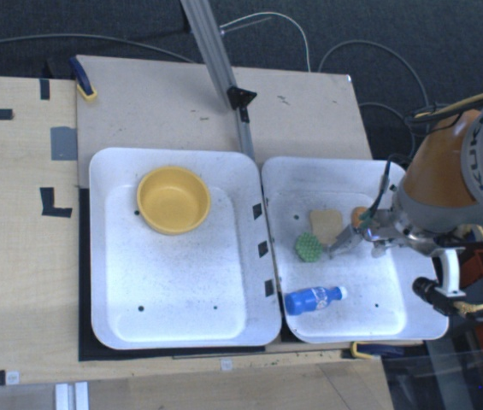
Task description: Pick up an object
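Observation:
The right bin (395,314) holds a tan flat square (326,222), a green textured lump (309,247) and a blue bottle (314,299) lying on its side near the front wall. A small orange object (360,215) shows partly behind the gripper. My gripper (345,240) is low in the right bin, just right of the green lump and below the tan square. I see nothing clearly held in it. The grey arm with its orange band (442,173) comes in from the right.
The left bin (173,314) holds a yellow bowl (173,199) near its back left. A metal pole (215,49) slants down to the back edge between the bins. Cables trail on the dark floor behind the bench.

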`<state>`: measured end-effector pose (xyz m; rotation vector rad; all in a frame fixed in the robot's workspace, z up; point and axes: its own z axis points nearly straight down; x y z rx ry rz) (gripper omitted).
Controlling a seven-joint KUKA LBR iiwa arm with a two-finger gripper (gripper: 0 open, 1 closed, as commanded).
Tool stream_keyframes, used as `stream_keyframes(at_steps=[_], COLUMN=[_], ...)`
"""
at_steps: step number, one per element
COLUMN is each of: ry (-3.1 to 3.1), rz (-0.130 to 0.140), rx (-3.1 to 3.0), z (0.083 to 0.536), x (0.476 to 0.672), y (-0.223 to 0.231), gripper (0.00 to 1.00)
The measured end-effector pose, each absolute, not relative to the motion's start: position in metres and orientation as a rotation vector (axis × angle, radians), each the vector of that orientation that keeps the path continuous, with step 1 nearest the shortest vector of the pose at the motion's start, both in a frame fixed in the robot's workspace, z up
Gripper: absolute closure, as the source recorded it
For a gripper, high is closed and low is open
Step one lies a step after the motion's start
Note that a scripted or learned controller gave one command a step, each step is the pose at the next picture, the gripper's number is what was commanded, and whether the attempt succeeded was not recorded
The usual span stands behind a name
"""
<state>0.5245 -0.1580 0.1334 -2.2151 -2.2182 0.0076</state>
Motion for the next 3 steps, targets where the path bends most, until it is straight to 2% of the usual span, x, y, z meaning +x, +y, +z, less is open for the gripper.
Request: stream_keyframes(at_steps=[1,2,3], ry=[-2.223,-2.223,-2.226], rz=[0.003,0.001,-0.002], rx=[-2.221,-2.218,-2.22], z=[0.088,0.099,0.145], x=[0.525,0.525,0.532], y=[-0.158,-0.157,-0.152], gripper=[0.0,1.0,1.0])
